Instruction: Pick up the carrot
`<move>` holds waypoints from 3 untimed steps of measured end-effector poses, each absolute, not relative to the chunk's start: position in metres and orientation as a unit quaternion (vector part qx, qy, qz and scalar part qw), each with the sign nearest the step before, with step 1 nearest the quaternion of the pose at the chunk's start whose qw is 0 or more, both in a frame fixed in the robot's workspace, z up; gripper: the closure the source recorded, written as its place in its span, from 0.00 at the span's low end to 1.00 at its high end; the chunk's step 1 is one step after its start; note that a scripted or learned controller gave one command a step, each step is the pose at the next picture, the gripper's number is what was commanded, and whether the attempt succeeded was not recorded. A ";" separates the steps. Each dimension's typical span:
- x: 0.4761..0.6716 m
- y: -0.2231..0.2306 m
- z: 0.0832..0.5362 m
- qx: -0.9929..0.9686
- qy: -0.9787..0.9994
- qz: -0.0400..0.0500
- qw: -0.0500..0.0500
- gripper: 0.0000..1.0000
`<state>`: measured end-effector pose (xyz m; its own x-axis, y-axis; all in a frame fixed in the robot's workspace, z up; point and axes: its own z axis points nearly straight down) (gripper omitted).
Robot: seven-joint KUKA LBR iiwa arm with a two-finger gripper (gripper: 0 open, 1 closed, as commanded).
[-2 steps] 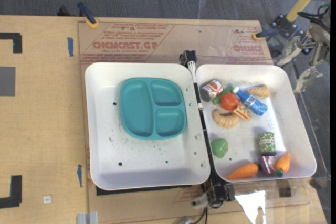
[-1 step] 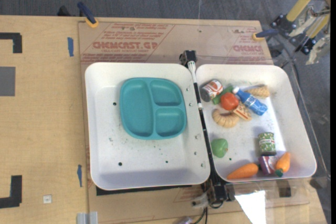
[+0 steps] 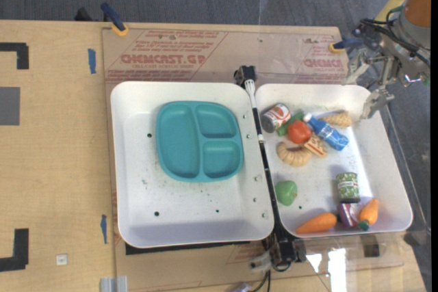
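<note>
An orange carrot [image 3: 317, 222] lies on its side at the near edge of the right bin [image 3: 393, 167]. A second, smaller orange carrot-like piece [image 3: 369, 211] stands near the bin's near right corner, beside a purple item [image 3: 349, 215]. My gripper [image 3: 378, 94] hangs over the far right corner of the right bin, well away from both orange pieces, with nothing seen in it. The arm's orange band shows at the upper right.
The right bin also holds a can [image 3: 276, 116], a red tomato [image 3: 299, 131], a blue bottle [image 3: 330, 134], a croissant [image 3: 294, 155], a green pepper [image 3: 286, 192] and a green-labelled jar [image 3: 347, 186]. A teal divided plate [image 3: 200, 140] sits in the left bin [image 3: 133, 167].
</note>
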<state>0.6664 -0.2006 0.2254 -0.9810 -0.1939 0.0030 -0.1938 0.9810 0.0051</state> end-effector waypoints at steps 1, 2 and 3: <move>0.668 -0.103 0.147 0.109 -0.994 -0.004 -0.001 0.00; 0.624 -0.106 0.103 0.224 -0.975 0.001 -0.008 0.00; 0.671 -0.163 0.204 0.219 -0.976 0.004 -0.010 0.00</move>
<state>0.6712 -0.1628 0.2041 -0.9039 -0.4274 -0.0181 -0.4273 0.9040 -0.0123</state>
